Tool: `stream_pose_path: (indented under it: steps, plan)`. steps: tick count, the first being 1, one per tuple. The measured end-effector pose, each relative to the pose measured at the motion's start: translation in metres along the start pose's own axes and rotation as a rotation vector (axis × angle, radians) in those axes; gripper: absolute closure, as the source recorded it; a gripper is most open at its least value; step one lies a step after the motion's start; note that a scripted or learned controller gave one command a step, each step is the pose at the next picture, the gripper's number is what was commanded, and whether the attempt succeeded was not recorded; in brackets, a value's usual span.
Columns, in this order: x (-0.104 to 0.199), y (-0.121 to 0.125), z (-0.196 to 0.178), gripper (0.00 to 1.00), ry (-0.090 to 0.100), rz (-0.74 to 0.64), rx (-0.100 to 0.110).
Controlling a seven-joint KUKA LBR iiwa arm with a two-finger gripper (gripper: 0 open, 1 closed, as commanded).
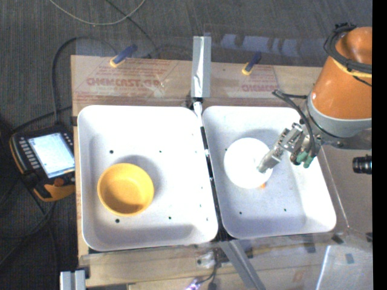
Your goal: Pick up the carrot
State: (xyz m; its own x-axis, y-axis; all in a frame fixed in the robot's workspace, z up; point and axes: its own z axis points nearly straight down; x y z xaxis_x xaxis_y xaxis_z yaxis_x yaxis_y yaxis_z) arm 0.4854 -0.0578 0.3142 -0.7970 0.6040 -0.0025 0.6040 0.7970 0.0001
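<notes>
The landmark here is the white plate [245,162], which lies in the right bin [290,219]. The arm [346,83], grey with its orange band, reaches in from the right side of the plate, and its gripper [266,164] hangs low over the plate's right edge. If the jaws are apart or together, I cannot tell; the tips run together in this view.

The left bin [121,122] stands well to the left of the plate and holds a yellow bowl [126,188].

The carrot [263,186] I take to be the small orange speck just beside the plate's lower right edge, directly under the gripper tip. Most of it is hidden or too small to make out, so its shape and direction stay unclear.

In my judgement the step in hand is the approach and descent onto the carrot; nothing shows between the jaws, so the grasp is not yet made. The next move probably calls for placing the tips on both sides of the carrot, very near the plate rim, then closing and lifting.

On the cardboard [139,80] behind the plate there is faded red print, reading something like "CHEKCAST", but I am not sure. A teach pendant [49,156] with a lit screen lies far left of the plate; its text is too small to read.
</notes>
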Motion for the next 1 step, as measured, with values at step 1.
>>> stream_pose_path:
  steps: [1]
  plan:
    - [0.0002, 0.0001, 0.0001, 0.00, 0.001, 0.000, 0.000]
